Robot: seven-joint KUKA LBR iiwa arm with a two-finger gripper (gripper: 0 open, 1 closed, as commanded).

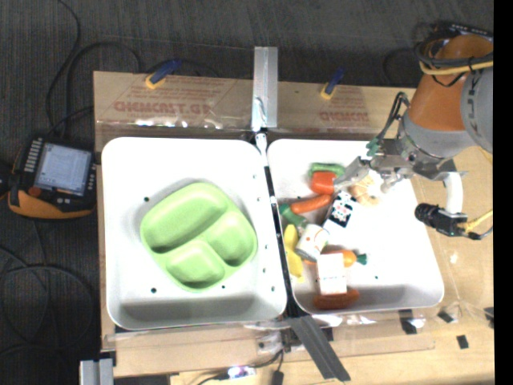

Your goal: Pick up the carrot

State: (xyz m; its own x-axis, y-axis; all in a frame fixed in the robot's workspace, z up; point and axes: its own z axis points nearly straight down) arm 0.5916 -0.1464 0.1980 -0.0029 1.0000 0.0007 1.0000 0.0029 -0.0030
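The carrot, long and orange with a green end pointing left, lies in the upper left part of the right bin. My gripper hangs over the upper middle of that bin, to the right of the carrot and a little above it in the picture, apart from it. A pale peach item lies just under the gripper. The grey arm with its orange band reaches in from the upper right.
Near the carrot lie an orange-red piece with a green top, a black-and-white box, a yellow banana, white boxes and a small orange piece. The left bin holds a green divided plate.
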